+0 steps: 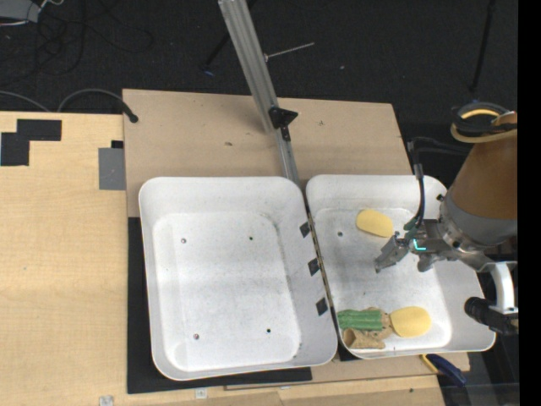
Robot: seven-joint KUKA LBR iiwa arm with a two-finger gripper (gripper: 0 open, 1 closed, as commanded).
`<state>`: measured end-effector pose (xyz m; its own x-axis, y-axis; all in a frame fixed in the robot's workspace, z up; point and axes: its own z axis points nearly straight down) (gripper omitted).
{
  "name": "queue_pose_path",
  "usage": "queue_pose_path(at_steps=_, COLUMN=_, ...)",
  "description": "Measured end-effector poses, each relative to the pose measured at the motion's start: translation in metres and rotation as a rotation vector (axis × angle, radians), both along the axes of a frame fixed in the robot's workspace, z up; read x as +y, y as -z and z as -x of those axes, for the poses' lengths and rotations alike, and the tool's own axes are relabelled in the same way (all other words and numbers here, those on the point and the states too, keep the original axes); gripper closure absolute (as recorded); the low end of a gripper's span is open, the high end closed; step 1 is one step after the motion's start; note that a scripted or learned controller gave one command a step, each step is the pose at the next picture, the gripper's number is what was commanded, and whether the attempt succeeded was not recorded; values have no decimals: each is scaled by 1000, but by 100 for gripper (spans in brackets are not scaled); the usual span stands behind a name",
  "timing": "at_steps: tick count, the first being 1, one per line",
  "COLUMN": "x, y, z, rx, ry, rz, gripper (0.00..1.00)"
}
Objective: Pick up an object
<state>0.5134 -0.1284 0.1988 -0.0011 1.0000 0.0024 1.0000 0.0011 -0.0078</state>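
Two white bins sit side by side, the left bin (224,277) bare-floored and the right bin (359,201) under the gripper (407,259), whose fingers spread open on nothing, between one yellow object (374,222) behind and another (411,320) beside a green piece (361,318) in front.

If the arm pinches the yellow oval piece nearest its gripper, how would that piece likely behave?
The yellow oval piece looks smooth and rounded, so it may slip sideways from a pinch. Lying flat in the right bin, it seems unlikely to tip. It is probably light.
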Motion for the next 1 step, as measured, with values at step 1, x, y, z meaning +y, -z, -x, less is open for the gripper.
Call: queue_pose_path(at_steps=1, x=-1, y=-2, z=-1, rx=-5, ry=4, rz=1, gripper=0)
